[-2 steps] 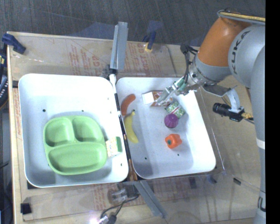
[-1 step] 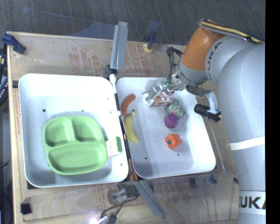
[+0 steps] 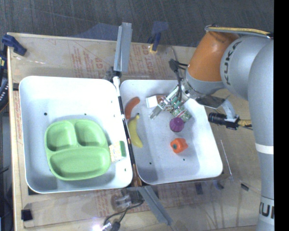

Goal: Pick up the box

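A small white and pale green box (image 3: 117, 150) lies in the left bin (image 3: 33, 95), against the right edge of the green plate and close to the wall between the bins. My gripper (image 3: 170, 107) hangs low over the back of the right bin (image 3: 207, 153), far to the right of that box. A small white rectangular item (image 3: 152, 101) lies just left of the gripper, and a purple object (image 3: 177, 124) sits right below it. Nothing shows between the fingers.
A green divided plate (image 3: 77, 149) takes up the left bin's front half. The right bin holds a yellow banana (image 3: 135, 133) and a reddish sausage-shaped item (image 3: 131, 106) along its left wall, plus an orange object (image 3: 179, 145) near the middle.
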You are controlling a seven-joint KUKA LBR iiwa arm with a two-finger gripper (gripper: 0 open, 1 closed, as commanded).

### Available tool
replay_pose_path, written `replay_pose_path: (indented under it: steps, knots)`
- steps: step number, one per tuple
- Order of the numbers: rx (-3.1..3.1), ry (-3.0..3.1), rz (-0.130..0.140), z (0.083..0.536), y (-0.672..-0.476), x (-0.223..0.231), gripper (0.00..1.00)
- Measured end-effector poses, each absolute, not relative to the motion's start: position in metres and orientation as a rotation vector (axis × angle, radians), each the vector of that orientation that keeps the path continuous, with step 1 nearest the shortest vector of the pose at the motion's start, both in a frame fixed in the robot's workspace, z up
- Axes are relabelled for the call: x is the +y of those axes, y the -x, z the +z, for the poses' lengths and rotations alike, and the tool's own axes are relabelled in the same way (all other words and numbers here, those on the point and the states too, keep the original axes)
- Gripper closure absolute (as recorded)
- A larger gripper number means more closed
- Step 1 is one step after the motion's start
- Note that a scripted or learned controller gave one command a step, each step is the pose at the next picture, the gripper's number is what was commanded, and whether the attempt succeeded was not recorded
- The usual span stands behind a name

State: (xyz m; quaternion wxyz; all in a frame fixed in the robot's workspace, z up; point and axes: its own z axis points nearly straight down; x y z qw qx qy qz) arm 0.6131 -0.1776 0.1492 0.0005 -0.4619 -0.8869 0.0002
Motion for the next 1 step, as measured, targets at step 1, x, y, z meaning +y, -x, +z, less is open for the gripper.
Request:
replay_pose_path:
  steps: [1]
  knots:
    - [-2.524, 1.899, -0.011, 0.1049, -0.6569, -0.2093, 0.00]
